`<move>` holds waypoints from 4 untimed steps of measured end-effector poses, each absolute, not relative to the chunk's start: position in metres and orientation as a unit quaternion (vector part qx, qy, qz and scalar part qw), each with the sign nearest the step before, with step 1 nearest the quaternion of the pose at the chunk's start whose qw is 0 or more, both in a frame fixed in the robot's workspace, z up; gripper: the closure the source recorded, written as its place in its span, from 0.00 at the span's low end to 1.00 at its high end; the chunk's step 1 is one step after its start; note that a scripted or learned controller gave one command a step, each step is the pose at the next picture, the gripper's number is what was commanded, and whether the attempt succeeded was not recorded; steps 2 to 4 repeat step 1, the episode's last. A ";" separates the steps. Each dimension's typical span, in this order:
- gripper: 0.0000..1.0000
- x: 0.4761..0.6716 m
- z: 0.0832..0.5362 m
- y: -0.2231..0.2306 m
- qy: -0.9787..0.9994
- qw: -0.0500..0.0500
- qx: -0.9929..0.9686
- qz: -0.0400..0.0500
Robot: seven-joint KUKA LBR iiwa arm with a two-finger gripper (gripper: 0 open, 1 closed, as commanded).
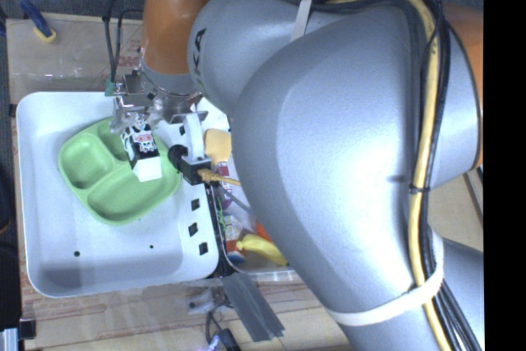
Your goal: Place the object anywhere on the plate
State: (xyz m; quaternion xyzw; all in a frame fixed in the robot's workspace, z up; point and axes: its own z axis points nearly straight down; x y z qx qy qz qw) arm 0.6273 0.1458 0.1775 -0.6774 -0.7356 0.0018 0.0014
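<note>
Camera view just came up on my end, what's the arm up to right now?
The grey arm reaches in from the right and hangs its gripper over the green plate in the left white bin. A small white and dark object sits at the gripper's tip, right over the plate's divider; whether it is still gripped or already resting on the plate can't be told. The right bin, mostly hidden by the arm, holds some yellow items.

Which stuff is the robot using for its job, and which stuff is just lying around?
For the job:
- green plate
- gripper, over the plate
- small white object on the plate

Just lying about:
- yellow things in the other bin
- blue-and-yellow tool on the bench
</note>
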 end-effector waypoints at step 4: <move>0.00 0.628 0.178 0.146 -0.736 0.001 -0.677 0.002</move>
